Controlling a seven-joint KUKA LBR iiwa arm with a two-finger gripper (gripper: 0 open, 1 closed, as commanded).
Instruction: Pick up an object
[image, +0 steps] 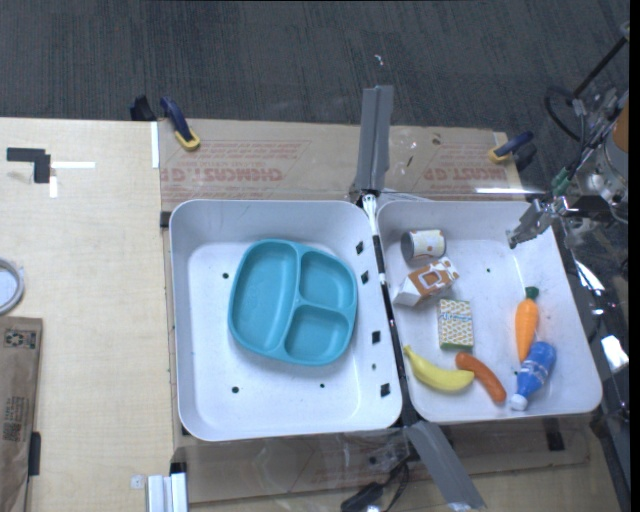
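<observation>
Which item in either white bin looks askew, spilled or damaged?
Nothing is spilled or visibly damaged. In the right white bin, the small blue plastic bottle and white cylindrical cup lie on their sides. The blue divided plate sits flat in the left bin.

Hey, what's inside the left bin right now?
The left bin holds one blue divided plate, its three compartments bare. Small dark marks dot the bin floor. What lies beneath the plate is covered.

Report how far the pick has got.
Nothing looks done yet: the banana, carrot and bottle all lie in the right bin. In hand: the gripper sits over that bin's upper right corner, holding nothing visible. Left: descend, grasp, lift.
</observation>
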